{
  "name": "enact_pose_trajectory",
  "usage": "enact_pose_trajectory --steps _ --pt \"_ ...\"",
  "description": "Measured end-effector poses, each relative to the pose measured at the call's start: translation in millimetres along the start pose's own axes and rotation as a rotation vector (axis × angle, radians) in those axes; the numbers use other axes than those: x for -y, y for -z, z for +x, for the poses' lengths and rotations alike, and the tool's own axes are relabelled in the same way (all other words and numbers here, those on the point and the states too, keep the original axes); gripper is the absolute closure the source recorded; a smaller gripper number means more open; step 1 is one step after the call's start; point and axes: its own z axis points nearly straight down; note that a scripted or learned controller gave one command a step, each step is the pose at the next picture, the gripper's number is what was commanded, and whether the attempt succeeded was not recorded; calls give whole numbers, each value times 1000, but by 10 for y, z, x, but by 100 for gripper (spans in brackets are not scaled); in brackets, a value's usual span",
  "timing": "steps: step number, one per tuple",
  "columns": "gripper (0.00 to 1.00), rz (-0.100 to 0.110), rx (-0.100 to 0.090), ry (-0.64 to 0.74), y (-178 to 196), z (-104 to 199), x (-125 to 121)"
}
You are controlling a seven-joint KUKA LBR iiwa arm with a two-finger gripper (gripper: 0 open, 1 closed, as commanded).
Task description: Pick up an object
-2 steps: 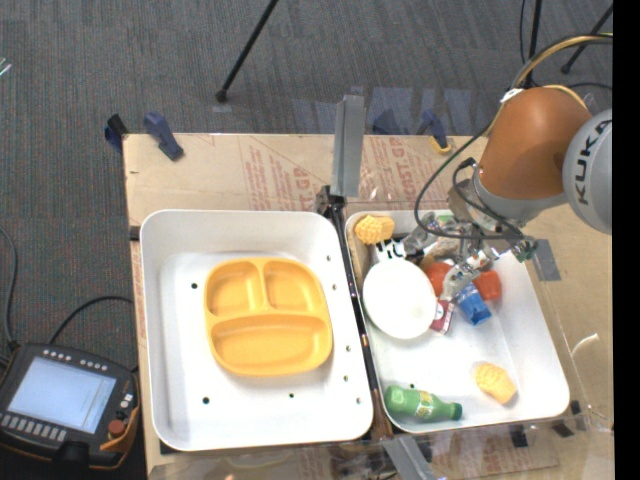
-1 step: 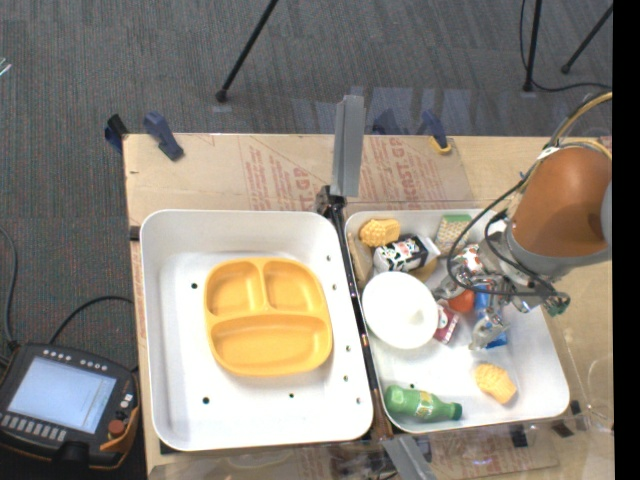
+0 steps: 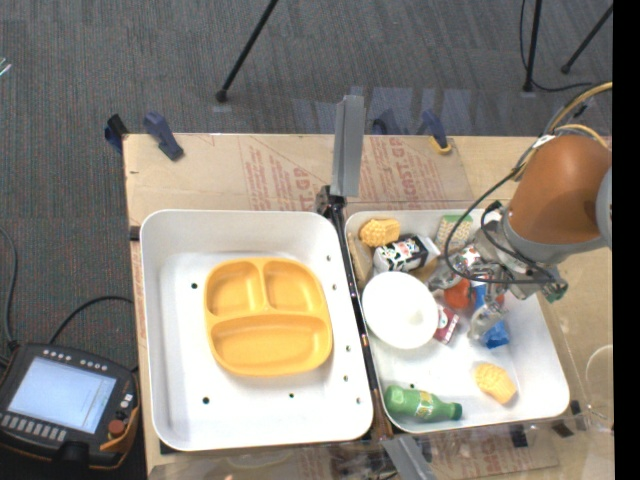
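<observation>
Camera view. Left bin (image 3: 160, 268): yellow divided plate (image 3: 268, 315). Right bin (image 3: 545, 368): white bowl (image 3: 400, 310), green bottle (image 3: 423, 403), cow-print carton (image 3: 402, 256), two yellow waffle-textured pieces (image 3: 380, 231) (image 3: 496, 381), red (image 3: 456, 295) and blue (image 3: 495, 333) items. Gripper (image 3: 478, 280): low over the red item; finger state cannot be told.

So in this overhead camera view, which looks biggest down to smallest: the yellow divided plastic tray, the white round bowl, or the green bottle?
1. Yellow divided plastic tray
2. White round bowl
3. Green bottle, lying on its side
</observation>
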Motion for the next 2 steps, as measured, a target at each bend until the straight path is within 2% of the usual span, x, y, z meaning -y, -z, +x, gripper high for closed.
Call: enact_pose_trajectory --steps 1,2 --pt "100 3 3 1 106 -14 4" --pt "100 -1 -5 -421 -11 710 -187"
